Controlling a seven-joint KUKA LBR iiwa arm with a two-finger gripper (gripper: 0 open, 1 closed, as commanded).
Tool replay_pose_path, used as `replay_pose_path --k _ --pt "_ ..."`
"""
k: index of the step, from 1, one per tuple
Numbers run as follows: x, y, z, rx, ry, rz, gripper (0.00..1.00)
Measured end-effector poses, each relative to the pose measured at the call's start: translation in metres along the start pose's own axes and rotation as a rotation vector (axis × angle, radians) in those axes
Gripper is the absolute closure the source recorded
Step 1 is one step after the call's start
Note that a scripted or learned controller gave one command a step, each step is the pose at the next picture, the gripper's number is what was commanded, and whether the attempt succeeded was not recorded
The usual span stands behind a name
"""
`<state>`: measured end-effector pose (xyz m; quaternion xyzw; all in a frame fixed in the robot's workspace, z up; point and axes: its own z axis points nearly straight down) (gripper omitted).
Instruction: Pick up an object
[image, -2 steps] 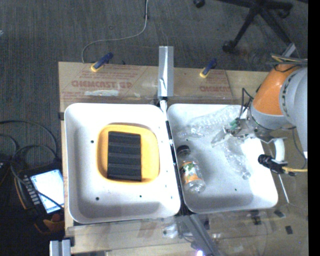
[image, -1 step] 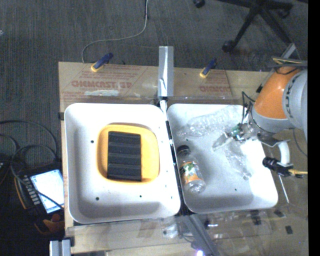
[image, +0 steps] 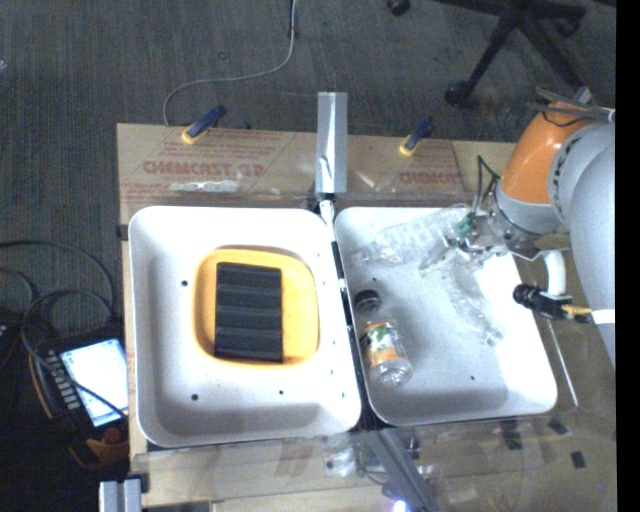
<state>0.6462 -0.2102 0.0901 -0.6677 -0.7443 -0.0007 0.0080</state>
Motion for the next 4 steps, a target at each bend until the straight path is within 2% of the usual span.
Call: replay_pose_path --k 1,2,3,4 --pt "-0.015 0.020 -0.068 -0.011 -0.017 0.102 0.00" --pt "-0.008 -0.037 -0.041 -0.007 -0.014 0.050 0.00" --pt "0.001 -0.056 -0.006 -0.031 -0.010 -0.029 0.00" --pt "-0.003 -0.043 -0.006 -0.011 -0.007 -0.101 0.00"
